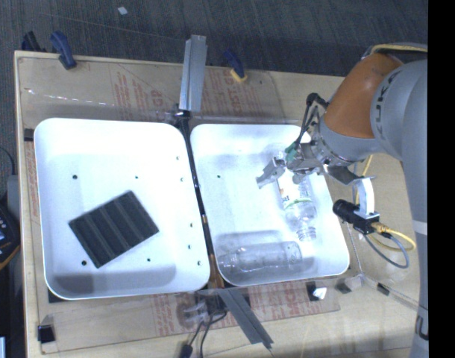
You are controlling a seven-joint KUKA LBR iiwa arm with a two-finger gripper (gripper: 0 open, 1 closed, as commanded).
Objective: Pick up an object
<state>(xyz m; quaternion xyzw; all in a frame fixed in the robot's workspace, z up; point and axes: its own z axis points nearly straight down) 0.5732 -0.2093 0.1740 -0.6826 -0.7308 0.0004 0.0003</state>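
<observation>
Clear bottle (300,209) lies in the right bin (227,192), gripper (278,171) just over its far end, grip width impossible to tell; larger bottle (261,258) along the near wall.

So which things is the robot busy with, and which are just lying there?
Likely in the job: gripper; small clear bottle next to it; right bin.
Just lying about: big clear bottle; black ribbed pad in the left bin; blue clamps.

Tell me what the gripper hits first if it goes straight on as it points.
Likely the bare floor of the right white bin, just beside the small clear plastic bottle; depth is unclear.
</observation>
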